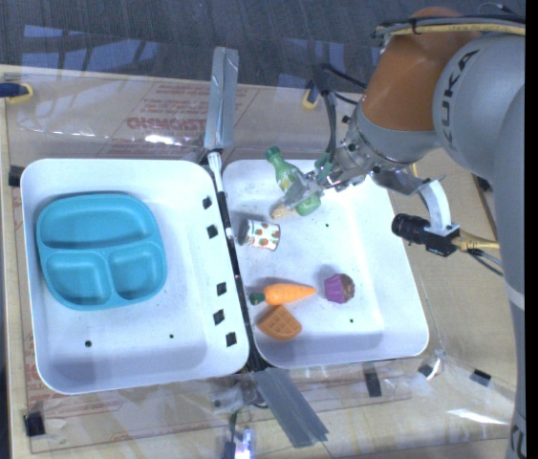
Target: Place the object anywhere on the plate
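Observation:
A blue plate (58,232) with three compartments lies in the left bin (182,333). In the right bin (383,256), near its far edge, a green bottle (285,172) lies tilted with its neck pointing up-left. My gripper (312,191) reaches in from the right and sits right over the bottle's lower end, hiding part of it. The grey wrist with its orange band (407,75) is above and to the right.
The right bin also holds a small white patterned can (265,235), an orange carrot (286,294), a purple round item (338,288) and an orange waffle-like piece (279,325). A divider with black clips (223,256) separates the bins. A black cable fitting (421,229) hangs over the right rim.

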